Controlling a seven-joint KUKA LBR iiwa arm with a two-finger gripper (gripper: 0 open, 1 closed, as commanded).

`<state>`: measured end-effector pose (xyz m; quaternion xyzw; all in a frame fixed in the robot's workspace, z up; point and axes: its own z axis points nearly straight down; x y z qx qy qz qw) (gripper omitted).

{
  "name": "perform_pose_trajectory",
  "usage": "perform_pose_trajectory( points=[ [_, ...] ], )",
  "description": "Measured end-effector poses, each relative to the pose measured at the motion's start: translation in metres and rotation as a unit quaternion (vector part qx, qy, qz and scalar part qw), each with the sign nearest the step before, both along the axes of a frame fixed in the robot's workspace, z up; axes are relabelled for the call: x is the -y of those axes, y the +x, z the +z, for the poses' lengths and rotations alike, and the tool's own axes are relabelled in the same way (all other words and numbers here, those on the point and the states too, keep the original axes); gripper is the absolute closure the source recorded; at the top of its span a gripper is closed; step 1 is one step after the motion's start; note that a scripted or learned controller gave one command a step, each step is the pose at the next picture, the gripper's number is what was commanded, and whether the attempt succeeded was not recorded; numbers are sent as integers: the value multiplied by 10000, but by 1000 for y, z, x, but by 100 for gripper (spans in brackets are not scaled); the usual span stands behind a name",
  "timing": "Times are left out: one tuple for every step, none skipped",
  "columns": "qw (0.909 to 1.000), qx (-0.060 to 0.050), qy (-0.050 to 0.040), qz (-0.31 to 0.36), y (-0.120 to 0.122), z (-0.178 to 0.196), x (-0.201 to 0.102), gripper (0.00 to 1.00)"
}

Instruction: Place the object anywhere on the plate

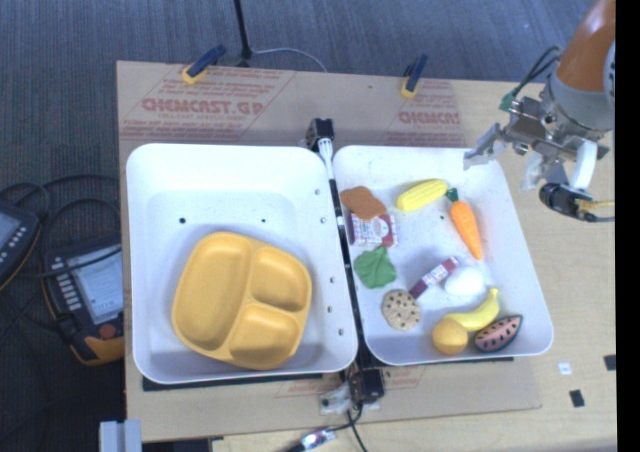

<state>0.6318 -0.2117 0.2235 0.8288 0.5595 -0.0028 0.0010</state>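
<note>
1. Sitting lowest in the view, at the near edge of the right bin [520,270], a watermelon slice [498,333] is lying just beside a lemon [450,338] and a banana [480,310], the three of them bunching in the near right corner.
2. Just behind them, a round cookie [401,310] is resting near the bin's left side, and a white egg [463,283] is lying against a small dark red bar [433,278].
3. A green leaf [375,268] is lying beside the cookie, toward the divider between the bins.
4. Farther back, a red and white packet [374,230] is touching a brown slice of bread [362,202].
5. A corn cob [421,194] is lying near the far wall, and a carrot [466,226] is pointing toward the near side, just right of it.
6. Over in the left bin [160,180], a yellow plate [242,298] with three sections is sitting alone, none of the food lying on it.
7. The gripper [545,145] is hanging over the bench just beyond the right bin's far right corner, apart from all the food; whether its fingers are spread or closed I cannot tell, and nothing is showing between them.
8. The arm's orange band [588,40] is showing above the wrist at the right edge.
</note>
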Motion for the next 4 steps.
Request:
perform_pose_trajectory(
  points=[
    [10000,0,0,0,0,0,0,0],
    [10000,0,0,0,0,0,0,0],
    [10000,0,0,0,0,0,0,0],
    [10000,0,0,0,0,0,0,0]
  ],
)
